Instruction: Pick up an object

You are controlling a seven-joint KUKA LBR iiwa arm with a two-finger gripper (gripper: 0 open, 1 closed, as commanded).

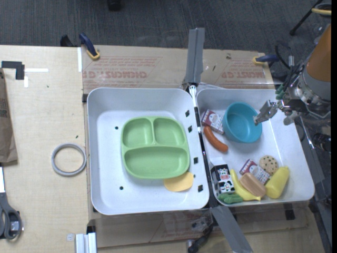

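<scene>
There are two white bins: one on the left (100, 157) and one on the right (295, 162). The left bin has one green plate (155, 146) and one yellow chip (179, 183). The right bin has one blue bowl (242, 123), one hot dog (216, 139), one cookie (268, 164), one banana (238, 187), one yellow corn (278, 182) and three small boxes (213, 120) (223, 177) (248, 167). One grey ring (68, 158) lies on the bench.

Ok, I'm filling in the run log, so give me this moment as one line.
gripper: above blue bowl rim, right bin | holding: nothing seen | green tray: left bin
</scene>
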